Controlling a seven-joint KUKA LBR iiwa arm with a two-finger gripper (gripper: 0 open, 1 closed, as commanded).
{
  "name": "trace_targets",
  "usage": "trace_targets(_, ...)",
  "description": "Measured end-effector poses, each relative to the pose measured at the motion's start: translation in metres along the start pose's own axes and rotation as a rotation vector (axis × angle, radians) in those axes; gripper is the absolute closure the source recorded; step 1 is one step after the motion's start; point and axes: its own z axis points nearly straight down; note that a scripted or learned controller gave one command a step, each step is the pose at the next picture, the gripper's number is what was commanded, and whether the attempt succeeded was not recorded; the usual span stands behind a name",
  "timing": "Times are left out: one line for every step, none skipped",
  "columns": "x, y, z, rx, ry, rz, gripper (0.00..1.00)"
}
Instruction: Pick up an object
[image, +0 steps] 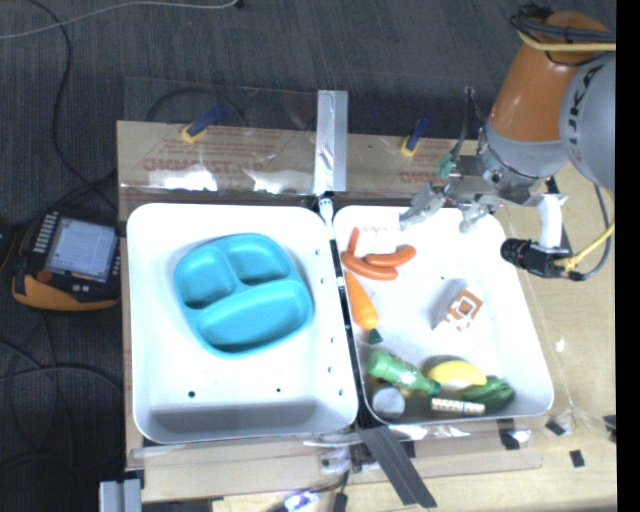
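Two white bins sit side by side on my table. Starting at the left, the left bin (150, 330) carries a blue divided plate (243, 291), lying flat near its middle. Crossing the divider, the right bin (520, 310) holds all the candidates. Along its left wall I see a toy hot dog (378, 262) near the top and a toy carrot (361, 303) just below it. Further down lies a green toy bottle (398, 372), then a yellow lemon (458, 374) with a dark green vegetable (478, 397) beside it at the bottom edge. A small grey and orange block (456, 308) sits alone nearer the middle.

At the far right, my tool (452, 205) hangs over the top edge of the right bin, fingers spread apart with nothing between them. It is above and to the right of the hot dog, touching no object.

By my reading, the pick has not been made: every item lies in the bin, so descent, closing and lifting all remain.
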Motion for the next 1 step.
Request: trace_targets(-0.0359, 0.0024, 0.0690, 0.001, -0.004, 0.033, 0.00)
